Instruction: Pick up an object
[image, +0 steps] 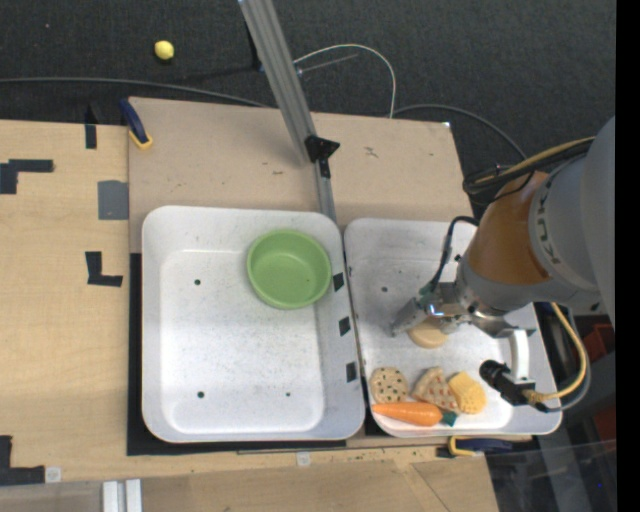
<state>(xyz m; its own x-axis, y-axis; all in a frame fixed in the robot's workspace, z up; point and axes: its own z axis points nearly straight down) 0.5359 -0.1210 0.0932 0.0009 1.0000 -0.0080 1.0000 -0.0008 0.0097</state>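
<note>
My gripper (428, 318) hangs low over the middle of the right bin (400, 260), reaching in from the right under the orange band. A small tan, rounded object (430, 337) lies right beneath the fingertips, touching or nearly touching them. Along the bin's near edge lie a round seeded cracker (387, 384), a brown lumpy piece (434, 385), a yellow corn-like piece (468, 393) and an orange carrot (407, 412). A green bowl (289, 268) sits at the back right of the left bin (200, 340).
A metal pole (285, 85) slants down from the top to the divider between the bins. Black cable loops run behind the right bin. A small yellow ball (164, 49) lies on the dark floor at top left.
</note>
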